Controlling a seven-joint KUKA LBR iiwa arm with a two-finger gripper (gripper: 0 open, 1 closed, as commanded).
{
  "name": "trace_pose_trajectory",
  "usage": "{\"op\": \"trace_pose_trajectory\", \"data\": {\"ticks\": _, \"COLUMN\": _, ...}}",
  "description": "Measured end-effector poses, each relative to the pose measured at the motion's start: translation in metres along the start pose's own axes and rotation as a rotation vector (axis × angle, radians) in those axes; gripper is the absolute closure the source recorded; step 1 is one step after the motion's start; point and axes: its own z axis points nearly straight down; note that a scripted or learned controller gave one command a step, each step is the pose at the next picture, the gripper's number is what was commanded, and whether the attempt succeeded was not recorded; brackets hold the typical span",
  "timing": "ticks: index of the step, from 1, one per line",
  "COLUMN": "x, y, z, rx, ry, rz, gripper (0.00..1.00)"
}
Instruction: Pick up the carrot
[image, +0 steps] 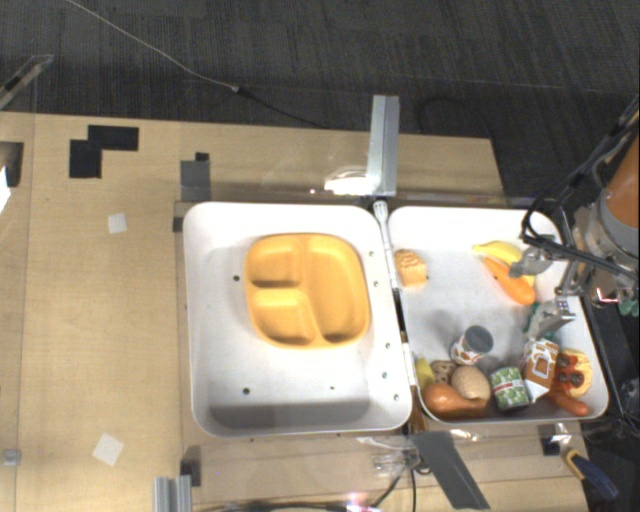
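The carrot (516, 288), a short orange tapered piece, lies in the upper right of the right bin (440, 310), touching a yellow banana (497, 251) just above it. My gripper (549, 318) hangs over the bin's right side, a little below and to the right of the carrot and apart from it. The grey arm with its orange band (618, 200) comes in from the right edge. Nothing shows in the gripper.
The left bin (215, 330) holds a yellow divided plate (303, 288). The right bin also holds a bread piece (411, 268), a small can (472, 345), a brown pear (452, 400), a green can (509, 388), a small box (541, 362) and orange-red items (572, 385) along its lower edge.
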Motion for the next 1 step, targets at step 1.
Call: {"op": "trace_pose_trajectory", "data": {"ticks": 1, "x": -0.0722, "y": -0.0104, "z": 0.1282, "rx": -0.004, "ry": 0.013, "rz": -0.013, "gripper": 0.00}}
